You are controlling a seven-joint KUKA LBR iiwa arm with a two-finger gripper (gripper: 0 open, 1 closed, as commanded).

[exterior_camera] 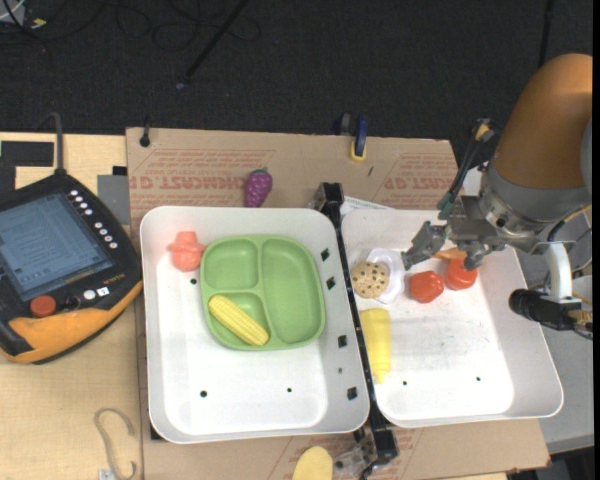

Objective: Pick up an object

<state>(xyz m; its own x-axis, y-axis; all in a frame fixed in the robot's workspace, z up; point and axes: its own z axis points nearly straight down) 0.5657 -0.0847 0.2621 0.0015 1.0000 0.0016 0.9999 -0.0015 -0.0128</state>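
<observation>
Two white bins sit on the desk. Over the right bin [480, 368], the tool [448, 253] hangs with fingers spread, grasping nothing. Tomatoes [427, 286] crowd together, so closing could nudge one aside.

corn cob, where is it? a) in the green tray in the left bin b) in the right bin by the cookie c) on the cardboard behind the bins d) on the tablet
a: the corn cob lies in a lower compartment of the green tray, inside the left bin.

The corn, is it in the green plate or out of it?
In. The corn lies inside the lower-left compartment of the green plate, in the left bin.
</observation>
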